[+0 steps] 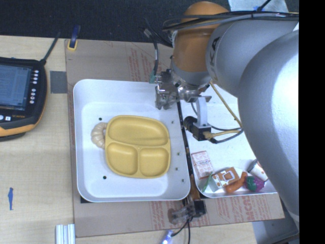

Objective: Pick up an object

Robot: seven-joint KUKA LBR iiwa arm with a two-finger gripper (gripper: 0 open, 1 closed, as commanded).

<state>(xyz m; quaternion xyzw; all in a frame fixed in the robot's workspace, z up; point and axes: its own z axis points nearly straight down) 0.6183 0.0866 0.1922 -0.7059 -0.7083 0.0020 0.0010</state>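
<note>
A yellow divided plate [137, 146] lies in the left white bin [86, 136], with a tan lumpy object [98, 134] tucked against its left edge. My gripper [166, 96] hangs over the back right corner of the left bin, just behind the plate, under the orange wrist band. The right bin [223, 192] holds a pink-and-white packet [201, 163], an orange-and-white box [226, 177], an orange carrot-like piece [237, 184] and a purple-green toy [255, 183].
A teach pendant [18, 98] lies on the bench at the far left. The big grey arm [259, 85] covers most of the right bin. Cables [216, 133] trail over the divide between the bins.
</note>
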